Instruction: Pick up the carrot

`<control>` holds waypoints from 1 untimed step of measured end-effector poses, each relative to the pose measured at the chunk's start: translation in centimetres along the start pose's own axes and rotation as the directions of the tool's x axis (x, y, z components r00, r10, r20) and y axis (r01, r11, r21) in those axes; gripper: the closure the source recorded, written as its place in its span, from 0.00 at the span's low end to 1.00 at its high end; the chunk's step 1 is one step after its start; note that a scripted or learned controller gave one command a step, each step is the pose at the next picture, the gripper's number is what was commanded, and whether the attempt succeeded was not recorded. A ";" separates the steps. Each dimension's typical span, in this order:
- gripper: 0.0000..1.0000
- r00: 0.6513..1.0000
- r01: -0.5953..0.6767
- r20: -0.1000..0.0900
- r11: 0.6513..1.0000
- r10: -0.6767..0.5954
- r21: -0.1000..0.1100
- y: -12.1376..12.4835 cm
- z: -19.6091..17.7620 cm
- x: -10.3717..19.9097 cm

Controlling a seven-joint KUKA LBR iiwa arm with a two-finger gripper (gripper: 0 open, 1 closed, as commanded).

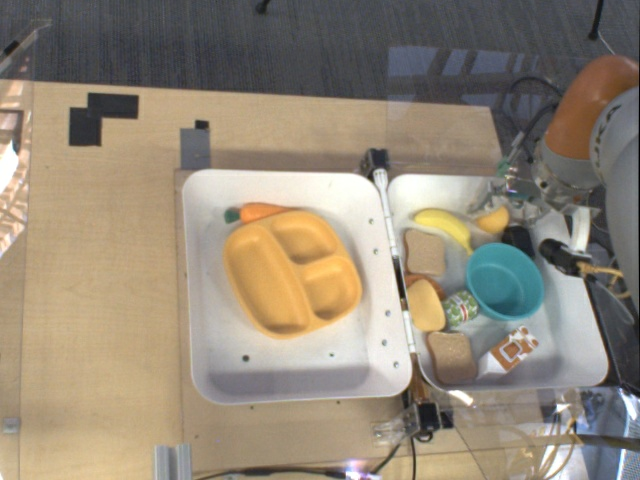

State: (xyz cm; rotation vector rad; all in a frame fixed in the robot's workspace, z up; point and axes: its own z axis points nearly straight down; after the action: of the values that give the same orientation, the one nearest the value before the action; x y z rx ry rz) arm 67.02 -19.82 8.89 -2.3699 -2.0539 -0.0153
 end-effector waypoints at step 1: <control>0.00 1.000 -0.017 0.004 1.000 0.017 0.000 0.1 0.0 0.2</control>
State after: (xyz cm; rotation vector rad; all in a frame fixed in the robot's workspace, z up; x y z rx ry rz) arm 67.15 -19.63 8.84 -2.3893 -2.0356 -0.0108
